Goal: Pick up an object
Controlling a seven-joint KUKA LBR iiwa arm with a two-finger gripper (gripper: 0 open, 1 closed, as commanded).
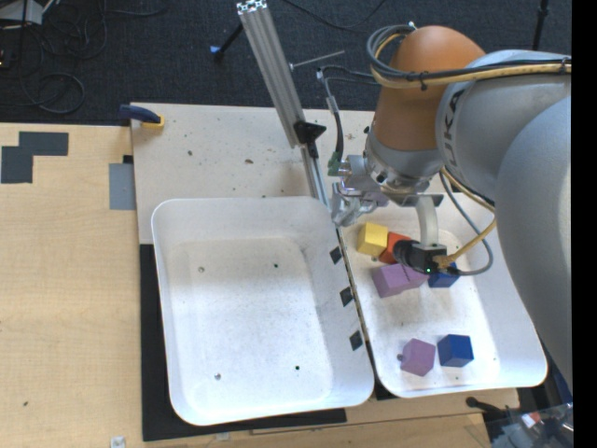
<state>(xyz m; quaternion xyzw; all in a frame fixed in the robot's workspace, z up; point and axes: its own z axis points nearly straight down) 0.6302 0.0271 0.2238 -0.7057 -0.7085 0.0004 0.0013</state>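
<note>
My gripper (347,202) is low over the far left corner of the right bin (522,362), by the rim shared with the left bin (177,241). Jaw state: cannot tell from this angle. Just right of me lies a yellow block (373,240), touching a red block (399,246). Nearer are a large purple block (396,278) and a small blue block (444,279). At the bin's near end a purple cube (418,356) and a blue cube (455,349) sit side by side.

red block (399,247) half hidden, arm (522,138) cropped

white bins (187,250) — 2 | purple blocks (418,356) — 2 | blue blocks (455,349) 2 | yellow block (373,239) 1 | orange block (397,247) 1
</note>
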